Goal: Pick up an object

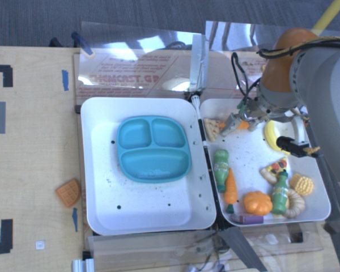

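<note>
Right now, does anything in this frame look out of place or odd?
One thing: a small orange waffle-like toy lies on the wooden bench, outside both bins, left of the left bin that holds the blue divided plate. The other toys all lie in the right bin.

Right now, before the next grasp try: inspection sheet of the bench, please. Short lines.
Surface: wooden bench bearing left bin and right bin.
Job's things: right bin holds banana, carrot, green bottle, corn, orange pumpkin, pizza slice.
Clutter: blue divided plate in left bin; waffle toy on bench.
Grippers: gripper low over right bin's far left corner; grasp not readable.
Cables: black cables looped at wrist.
Surroundings: clear plastic sheet behind bins.
</note>
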Controlling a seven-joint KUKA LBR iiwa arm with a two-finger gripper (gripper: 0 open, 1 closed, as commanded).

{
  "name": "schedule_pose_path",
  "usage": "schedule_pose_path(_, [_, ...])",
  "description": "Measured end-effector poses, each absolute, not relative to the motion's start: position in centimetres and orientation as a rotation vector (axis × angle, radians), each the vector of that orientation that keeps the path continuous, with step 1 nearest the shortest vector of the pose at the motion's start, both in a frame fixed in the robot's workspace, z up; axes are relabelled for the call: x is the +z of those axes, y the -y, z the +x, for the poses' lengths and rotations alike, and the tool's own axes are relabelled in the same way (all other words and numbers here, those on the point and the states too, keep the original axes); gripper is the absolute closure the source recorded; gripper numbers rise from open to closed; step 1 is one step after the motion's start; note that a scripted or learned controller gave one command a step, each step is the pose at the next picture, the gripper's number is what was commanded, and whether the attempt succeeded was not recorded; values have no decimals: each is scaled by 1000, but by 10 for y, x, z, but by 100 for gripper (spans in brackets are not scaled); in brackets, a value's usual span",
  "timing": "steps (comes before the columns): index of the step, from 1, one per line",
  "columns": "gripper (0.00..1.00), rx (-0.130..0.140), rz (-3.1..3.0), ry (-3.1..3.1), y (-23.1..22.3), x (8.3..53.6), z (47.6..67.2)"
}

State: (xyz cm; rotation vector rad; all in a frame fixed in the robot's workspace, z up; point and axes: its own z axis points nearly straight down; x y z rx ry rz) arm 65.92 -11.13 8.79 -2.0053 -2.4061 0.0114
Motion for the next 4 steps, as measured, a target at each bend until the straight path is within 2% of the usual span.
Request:
schedule_pose_path(1, [0,24,-2197,2227,104,87,663])
schedule_pose_path(2, [0,14,-2270,2141,149,87,664])
schedule_pose_path(3, [100,34,-2279,2139,156,98,662])
schedule_pose_path(4, [0,30,-2279,2141,155,98,663])
